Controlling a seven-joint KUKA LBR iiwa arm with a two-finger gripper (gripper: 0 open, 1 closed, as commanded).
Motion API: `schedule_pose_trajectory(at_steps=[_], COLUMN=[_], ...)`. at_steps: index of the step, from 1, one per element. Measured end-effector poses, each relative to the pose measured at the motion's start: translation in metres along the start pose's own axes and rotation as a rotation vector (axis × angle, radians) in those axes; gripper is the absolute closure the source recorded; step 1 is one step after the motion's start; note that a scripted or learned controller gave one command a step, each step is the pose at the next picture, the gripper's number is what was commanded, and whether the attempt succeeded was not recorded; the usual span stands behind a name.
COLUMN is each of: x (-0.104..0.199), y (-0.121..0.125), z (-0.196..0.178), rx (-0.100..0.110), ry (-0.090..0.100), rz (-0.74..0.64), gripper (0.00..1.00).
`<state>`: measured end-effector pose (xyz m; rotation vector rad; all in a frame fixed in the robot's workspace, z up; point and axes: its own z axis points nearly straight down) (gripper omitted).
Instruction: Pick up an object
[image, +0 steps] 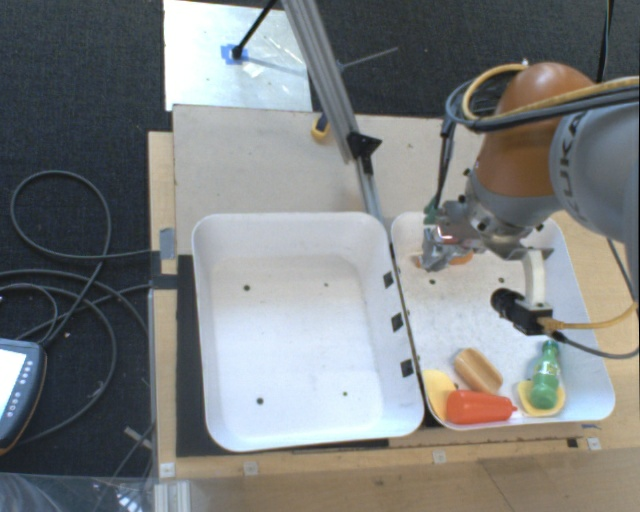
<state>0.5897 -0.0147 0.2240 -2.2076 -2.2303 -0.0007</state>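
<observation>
Camera view: grey arm with orange band reaches in from 3 o'clock; its gripper (437, 250) sits low in the right-hand shallow white bin (585, 300), at that bin's 11 o'clock corner. A small orange-red object (460, 258) lies just beside the tip. Jaws' state: cannot tell. Other candidates cluster at the bin's 6 o'clock: tan bun-shaped piece (478, 370), red carrot-like piece (478, 406), green bottle (545, 376). Judged step: descent to grasp. Next: close squarely, then lift straight.

Open floor across the left bin (222, 300), right bin (590, 385) clear through its middle, near edge crowded by orange carrot (478, 406), hot dog (478, 370), yellow piece (437, 383), green bottle (544, 375), far end blocked by gripper (437, 255).
</observation>
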Motion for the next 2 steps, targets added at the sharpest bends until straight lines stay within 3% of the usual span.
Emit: schedule_pose_trajectory(at_steps=[1, 2], x=[0.046, 0.095], y=[-0.019, -0.041], z=[-0.012, 0.000], rx=[-0.002, 0.000], ry=[0.000, 0.000], rz=[0.000, 0.000], gripper=[1.00, 1.00])
